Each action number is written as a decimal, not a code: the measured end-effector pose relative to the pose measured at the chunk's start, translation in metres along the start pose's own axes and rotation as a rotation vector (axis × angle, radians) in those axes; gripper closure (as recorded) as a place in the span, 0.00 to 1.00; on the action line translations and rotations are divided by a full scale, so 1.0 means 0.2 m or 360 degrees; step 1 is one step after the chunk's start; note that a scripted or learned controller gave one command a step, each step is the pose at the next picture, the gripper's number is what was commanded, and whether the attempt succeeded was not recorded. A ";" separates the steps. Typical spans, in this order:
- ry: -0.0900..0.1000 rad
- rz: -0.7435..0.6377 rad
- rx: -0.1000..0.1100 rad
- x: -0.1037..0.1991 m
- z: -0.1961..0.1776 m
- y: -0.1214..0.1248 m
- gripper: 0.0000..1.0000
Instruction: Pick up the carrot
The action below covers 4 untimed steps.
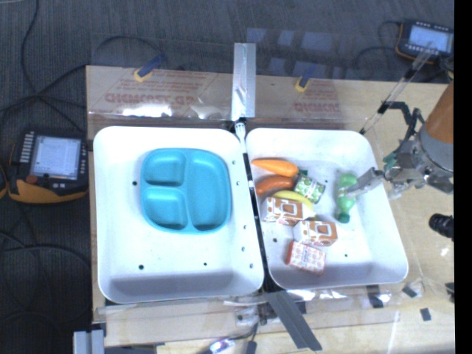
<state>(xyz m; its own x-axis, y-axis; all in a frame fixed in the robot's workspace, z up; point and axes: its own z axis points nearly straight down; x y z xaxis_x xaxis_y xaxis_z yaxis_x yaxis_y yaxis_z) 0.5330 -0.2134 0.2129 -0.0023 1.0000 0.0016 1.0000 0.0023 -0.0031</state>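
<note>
Grey and orange, the arm reaches in from the right edge, its wrist hanging over the right rim of the right bin (383, 231). The gripper (363, 184) points leftward into that bin, beside a green bottle (344, 195); whether it is open or closed cannot be told. Two orange pieces lie at the bin's upper left; the carrot (274, 167) is the upper one, well apart from the gripper. A blue tray (184, 190) sits in the left bin (118, 271).

A blue divided plate (184, 189) lies in the left bin (110, 271), far from the end effector (369, 177); a green bottle (345, 195) lies just beside it.
</note>
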 end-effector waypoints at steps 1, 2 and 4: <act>-0.0003 -0.0396 -0.0002 0.26 0.44 0.35 0.00; -0.0007 0.0234 -0.0001 0.58 0.02 0.50 0.00; -0.0007 0.0229 0.0001 0.47 0.24 0.56 0.00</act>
<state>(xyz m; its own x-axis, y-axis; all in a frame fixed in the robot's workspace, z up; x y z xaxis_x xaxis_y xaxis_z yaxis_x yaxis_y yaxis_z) 0.6456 -0.1187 0.1651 0.1409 0.9900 -0.0035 0.9900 -0.1409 -0.0039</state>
